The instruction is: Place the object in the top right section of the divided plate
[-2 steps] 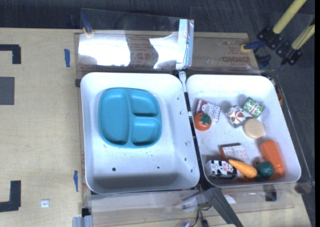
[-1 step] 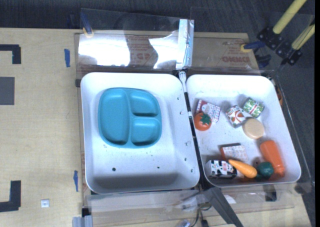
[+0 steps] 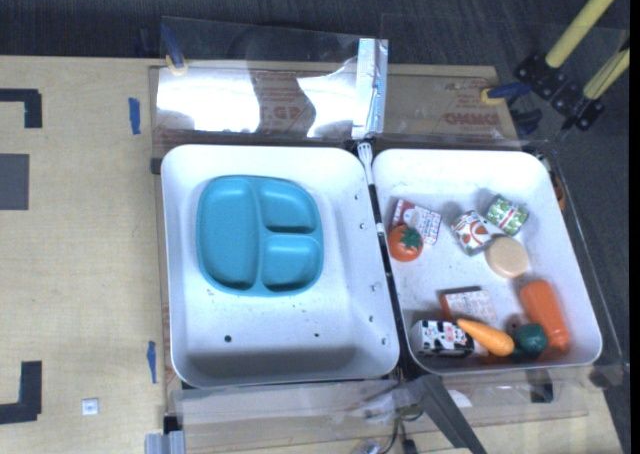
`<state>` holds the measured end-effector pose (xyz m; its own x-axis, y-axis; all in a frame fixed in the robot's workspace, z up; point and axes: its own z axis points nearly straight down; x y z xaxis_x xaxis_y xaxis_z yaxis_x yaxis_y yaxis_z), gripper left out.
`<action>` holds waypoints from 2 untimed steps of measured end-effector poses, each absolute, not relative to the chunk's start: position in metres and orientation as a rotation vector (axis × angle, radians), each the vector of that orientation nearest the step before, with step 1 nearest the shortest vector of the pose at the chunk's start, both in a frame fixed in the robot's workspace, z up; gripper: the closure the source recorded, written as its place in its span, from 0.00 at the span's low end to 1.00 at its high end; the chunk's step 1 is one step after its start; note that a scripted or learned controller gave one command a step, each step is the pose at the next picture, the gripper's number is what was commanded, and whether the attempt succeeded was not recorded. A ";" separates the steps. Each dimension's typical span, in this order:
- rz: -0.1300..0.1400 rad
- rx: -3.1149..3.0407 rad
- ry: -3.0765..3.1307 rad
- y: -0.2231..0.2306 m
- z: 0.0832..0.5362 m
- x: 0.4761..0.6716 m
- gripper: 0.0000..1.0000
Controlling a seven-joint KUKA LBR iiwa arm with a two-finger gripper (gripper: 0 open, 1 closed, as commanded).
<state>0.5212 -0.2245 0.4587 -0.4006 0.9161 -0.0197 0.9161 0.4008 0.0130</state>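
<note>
Looking down on the bench, you are seeing the blue divided plate (image 3: 260, 234) lying flat in the left bin (image 3: 190, 342), its one long compartment to the left and two smaller ones to the right. Its top right section (image 3: 288, 204) is showing bare blue.

Every loose item is sitting in the right bin (image 3: 450, 167), well apart from the plate, and you cannot tell which of them is the task's object. A red-orange tomato (image 3: 405, 242) is resting against a white printed packet (image 3: 418, 220) near the bin's left wall. Two small cartons, one red and white (image 3: 470, 232) and one green and white (image 3: 506, 214), are lying just beside a beige disc (image 3: 508, 258). Nearer the front rim, an orange bottle (image 3: 545, 314) is lying beside a dark green piece (image 3: 530, 339), a carrot (image 3: 485, 335) is touching a black-and-white carton (image 3: 443, 338), and a brownish packet (image 3: 465, 302) is sitting just behind them.

As for the claw, you cannot tell its state, open or closed, or whether it is holding anything.
</note>
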 end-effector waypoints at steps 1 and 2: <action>0.000 1.701 2.603 -0.225 0.470 0.523 1.00; 0.000 1.696 2.597 -0.225 0.481 0.524 1.00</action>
